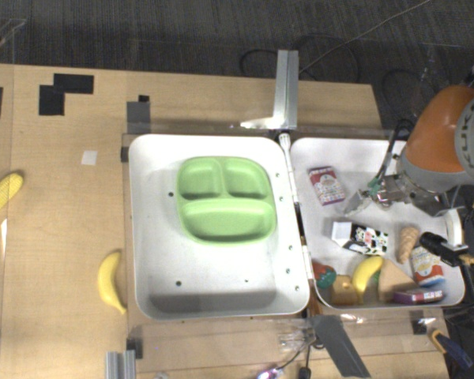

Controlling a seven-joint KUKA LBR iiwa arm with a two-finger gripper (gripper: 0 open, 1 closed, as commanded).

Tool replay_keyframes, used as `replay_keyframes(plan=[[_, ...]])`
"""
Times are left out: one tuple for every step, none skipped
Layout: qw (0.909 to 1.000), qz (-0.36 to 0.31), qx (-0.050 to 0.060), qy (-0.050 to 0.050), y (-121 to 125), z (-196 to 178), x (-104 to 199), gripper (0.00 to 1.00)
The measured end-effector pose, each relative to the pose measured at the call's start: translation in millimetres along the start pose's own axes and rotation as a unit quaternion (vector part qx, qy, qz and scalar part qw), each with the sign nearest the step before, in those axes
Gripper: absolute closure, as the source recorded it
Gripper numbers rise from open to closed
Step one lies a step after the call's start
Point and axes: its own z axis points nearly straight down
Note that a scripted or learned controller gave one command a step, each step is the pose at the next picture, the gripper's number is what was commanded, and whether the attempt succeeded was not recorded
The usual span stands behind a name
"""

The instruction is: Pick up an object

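Near the right bin's (458,294) front edge, I'd pinch the light, stiff banana (366,274) mid-body; pincer (377,191) state unclear.

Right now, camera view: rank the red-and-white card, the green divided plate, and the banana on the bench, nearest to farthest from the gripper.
From the gripper, over the right bin:
1. Red-and-white card, right bin, just to the gripper's left in the view.
2. Green divided plate, middle of the left bin.
3. Banana, on the bench beyond the left bin's left wall.

Grey arm (442,168), orange band, black cable
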Motion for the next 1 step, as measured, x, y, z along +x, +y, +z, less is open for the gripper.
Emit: replay_keyframes(plan=[[1.0000, 0.006, -0.004, -0.001, -44.2, -0.4, 19.6, 0.00]])
